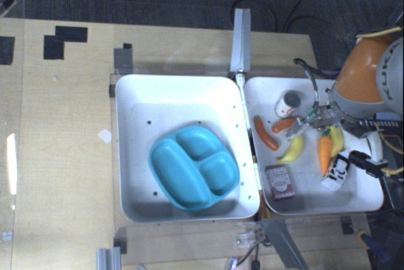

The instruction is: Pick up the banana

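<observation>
- The jaws (pixel 310 118) hang low over the right bin (pixel 372 199), at the end of the grey arm (pixel 372 76) with its orange band that comes in from the right.
- Whether the jaws stand wide or narrow cannot be told; the metal parts blur together there.
- No object can be seen between them.
- The banana (pixel 292 149) lies on the bin floor just below and left of the jaws, apart from them, curved and yellow.
- A red sausage (pixel 266 134) lies to the left of the banana, near the bin's left wall.
- A small white cup (pixel 290 101) sits near the top of the bin, up and left of the jaws.
- A carrot (pixel 324 152) lies to the right of the banana, with a second yellow piece (pixel 338 138) beside it.
- A white and black carton (pixel 336 173) lies below the carrot.
- A dark small box (pixel 278 181) rests near the bin's front edge, below the banana.
- The left bin (pixel 136 111) holds a blue divided plate (pixel 194 166).
- Both bins rest on the wooden desk (pixel 57 155).
</observation>
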Tool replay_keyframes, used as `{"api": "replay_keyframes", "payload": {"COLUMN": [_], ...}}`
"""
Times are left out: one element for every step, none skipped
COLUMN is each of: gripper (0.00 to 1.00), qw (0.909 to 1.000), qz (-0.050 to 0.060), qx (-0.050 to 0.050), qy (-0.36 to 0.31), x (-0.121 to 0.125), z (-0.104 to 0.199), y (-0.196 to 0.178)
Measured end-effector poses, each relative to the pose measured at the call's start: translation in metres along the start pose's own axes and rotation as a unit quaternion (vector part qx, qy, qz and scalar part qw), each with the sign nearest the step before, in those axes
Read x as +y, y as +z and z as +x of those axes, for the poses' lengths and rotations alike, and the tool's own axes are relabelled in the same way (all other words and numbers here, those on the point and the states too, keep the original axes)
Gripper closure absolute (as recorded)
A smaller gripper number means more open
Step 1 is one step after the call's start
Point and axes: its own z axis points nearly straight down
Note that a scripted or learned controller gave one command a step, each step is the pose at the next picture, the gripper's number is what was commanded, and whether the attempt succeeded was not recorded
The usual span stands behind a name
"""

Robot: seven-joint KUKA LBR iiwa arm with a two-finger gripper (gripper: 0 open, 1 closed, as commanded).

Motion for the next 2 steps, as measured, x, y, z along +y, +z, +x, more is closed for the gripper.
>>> {"api": "replay_keyframes", "payload": {"gripper": [1.0, 1.0], "qw": [1.0, 0.9963], "qz": [-0.002, 0.001], "qx": [-0.001, 0.0], "qy": [-0.001, 0.086], "x": [0.002, 0.025], "z": [0.0, 0.012], "y": [-0.011, -0.047]}}
